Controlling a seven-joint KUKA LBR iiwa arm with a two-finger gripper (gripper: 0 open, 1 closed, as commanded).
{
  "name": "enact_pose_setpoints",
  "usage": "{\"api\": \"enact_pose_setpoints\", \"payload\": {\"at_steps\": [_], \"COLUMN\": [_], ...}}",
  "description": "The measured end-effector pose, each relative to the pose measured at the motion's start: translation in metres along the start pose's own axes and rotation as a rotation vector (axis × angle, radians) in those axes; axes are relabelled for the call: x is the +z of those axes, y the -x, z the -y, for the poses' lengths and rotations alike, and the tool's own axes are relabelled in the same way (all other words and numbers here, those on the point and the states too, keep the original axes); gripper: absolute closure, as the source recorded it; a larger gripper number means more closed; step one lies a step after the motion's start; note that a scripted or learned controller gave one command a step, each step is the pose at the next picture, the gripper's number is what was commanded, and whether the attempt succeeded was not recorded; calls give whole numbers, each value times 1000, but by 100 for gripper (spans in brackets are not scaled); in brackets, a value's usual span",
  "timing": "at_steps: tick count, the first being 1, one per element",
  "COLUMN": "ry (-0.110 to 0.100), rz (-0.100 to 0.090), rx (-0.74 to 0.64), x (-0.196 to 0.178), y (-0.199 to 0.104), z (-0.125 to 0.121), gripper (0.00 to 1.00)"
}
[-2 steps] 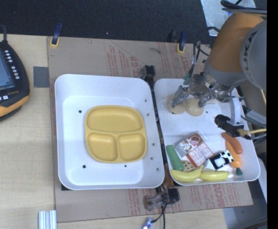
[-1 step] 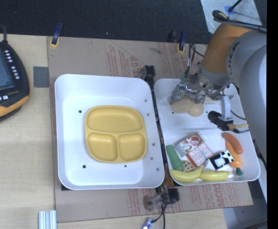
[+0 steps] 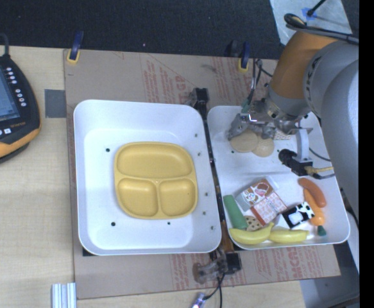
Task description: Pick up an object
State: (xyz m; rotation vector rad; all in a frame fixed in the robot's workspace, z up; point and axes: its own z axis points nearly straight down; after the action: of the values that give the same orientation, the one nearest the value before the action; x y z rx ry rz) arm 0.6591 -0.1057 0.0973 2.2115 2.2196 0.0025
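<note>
Nearest the camera, along the front wall of the right bin (image 3: 340,233), a yellow banana (image 3: 268,236) lies lengthwise, its ends curling up slightly. Just behind it sit a green cylinder-shaped piece (image 3: 233,212) on the left, a small printed food packet (image 3: 262,200) in the middle, a black-and-white cow-patterned toy (image 3: 297,216) to the right, and an orange carrot-like piece (image 3: 313,194) close to the right wall — all close together, several touching. The left bin (image 3: 90,172) holds a yellow divided tray (image 3: 156,178) with three compartments, lying flat near the bin's centre. Farther back in the right bin, a pale beige rounded object (image 3: 253,145) rests on the floor near the back-left corner, well apart from the front cluster. The gripper (image 3: 258,126) sits directly over this object, its metal parts touching or just above the top; whether the fingers are spread or closed on it cannot be told from this angle. A black part with cabling (image 3: 296,162) hangs beside it to the right. On the bench at far left lies an orange-edged teach pendant (image 3: 4,108).
</note>
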Motion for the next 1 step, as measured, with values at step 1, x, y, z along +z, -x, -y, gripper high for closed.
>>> {"api": "enact_pose_setpoints", "payload": {"at_steps": [1], "ry": [0], "rz": [1], "rx": [0], "x": [0], "y": [-3], "z": [0], "gripper": [0]}}
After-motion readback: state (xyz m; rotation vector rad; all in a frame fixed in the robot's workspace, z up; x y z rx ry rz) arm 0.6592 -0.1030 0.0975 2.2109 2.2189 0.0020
